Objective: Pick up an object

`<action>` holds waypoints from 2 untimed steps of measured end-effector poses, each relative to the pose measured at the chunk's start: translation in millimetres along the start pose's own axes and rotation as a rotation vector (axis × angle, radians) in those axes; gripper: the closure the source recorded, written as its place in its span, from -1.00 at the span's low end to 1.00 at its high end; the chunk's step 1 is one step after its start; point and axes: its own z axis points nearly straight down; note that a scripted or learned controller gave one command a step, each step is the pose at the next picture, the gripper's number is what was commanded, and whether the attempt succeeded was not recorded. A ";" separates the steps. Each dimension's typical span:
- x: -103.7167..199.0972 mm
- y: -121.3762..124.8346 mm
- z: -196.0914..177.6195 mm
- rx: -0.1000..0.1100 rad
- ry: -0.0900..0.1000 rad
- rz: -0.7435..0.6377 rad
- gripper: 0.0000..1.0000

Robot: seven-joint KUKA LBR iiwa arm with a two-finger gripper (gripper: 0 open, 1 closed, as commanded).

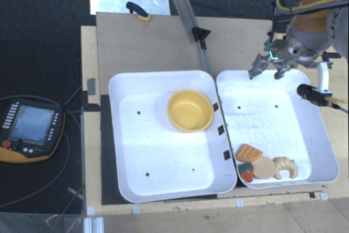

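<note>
Right now the hand [270, 69] hangs over the far edge of the right bin [322, 133], its two fingers spread apart with nothing between them. The things worth grabbing lie huddled in that bin's near corner, well apart from the hand and straight toward me: an orange wedge [248, 152], a tan round piece [264, 167], a red bit [247, 175] and a croissant [286, 167]. The croissant's long axis runs roughly along the bin's near wall, its curl opening downward. A yellow bowl [190, 110] sits in the left bin [131, 139], farther off on the tabletop [229, 41].
</note>
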 end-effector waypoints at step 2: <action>8.9 -4.0 48.0 0.004 0.000 0.000 -1.00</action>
